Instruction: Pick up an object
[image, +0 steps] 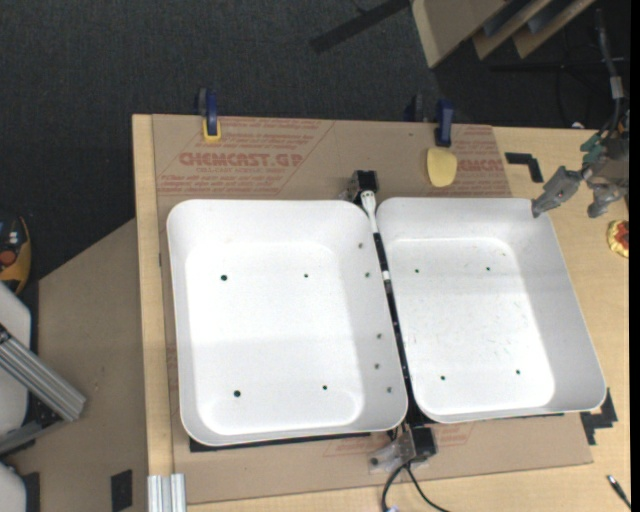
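The jaws hang at the far right edge of the worktop, just outside the right bin's far corner; whether they are apart or together cannot be told. Left of them lies the left bin. No object to pick can be made out near the jaws.

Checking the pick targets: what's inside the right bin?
Inside the right bin, bare white floor with four small dark dots and faint specks. The gripper sits at its far right corner, outside the rim. Nothing inside is covered.
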